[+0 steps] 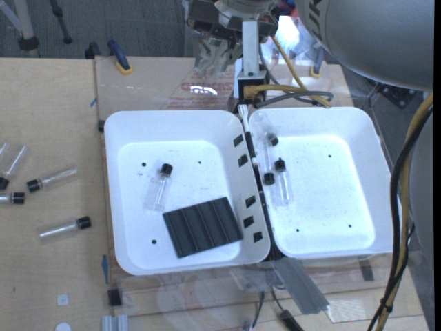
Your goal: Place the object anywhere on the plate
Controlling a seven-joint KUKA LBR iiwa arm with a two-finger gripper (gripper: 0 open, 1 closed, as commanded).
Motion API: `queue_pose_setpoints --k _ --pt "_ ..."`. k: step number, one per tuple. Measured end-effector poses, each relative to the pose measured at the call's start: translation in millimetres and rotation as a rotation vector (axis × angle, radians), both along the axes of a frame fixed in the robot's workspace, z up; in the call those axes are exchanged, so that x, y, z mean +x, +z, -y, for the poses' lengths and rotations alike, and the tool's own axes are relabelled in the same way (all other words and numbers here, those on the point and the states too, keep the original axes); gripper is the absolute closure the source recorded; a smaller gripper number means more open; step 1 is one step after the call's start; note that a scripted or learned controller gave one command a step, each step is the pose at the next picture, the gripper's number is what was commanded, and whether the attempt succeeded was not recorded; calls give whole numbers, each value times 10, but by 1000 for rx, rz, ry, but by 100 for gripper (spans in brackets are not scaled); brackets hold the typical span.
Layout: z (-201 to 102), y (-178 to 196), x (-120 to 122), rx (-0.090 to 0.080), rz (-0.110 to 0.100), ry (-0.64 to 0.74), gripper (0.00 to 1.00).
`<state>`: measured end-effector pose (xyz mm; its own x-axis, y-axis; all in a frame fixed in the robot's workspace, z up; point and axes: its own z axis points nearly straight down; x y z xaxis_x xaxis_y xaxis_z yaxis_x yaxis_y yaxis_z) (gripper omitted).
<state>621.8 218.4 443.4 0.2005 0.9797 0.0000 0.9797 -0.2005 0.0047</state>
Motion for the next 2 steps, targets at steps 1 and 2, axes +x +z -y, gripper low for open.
queue_pose_setpoints --k 1,2 --pt "-61 -882 428 -1 -10 463 100" --pt "22 -2024 440 0 -11 246 100"
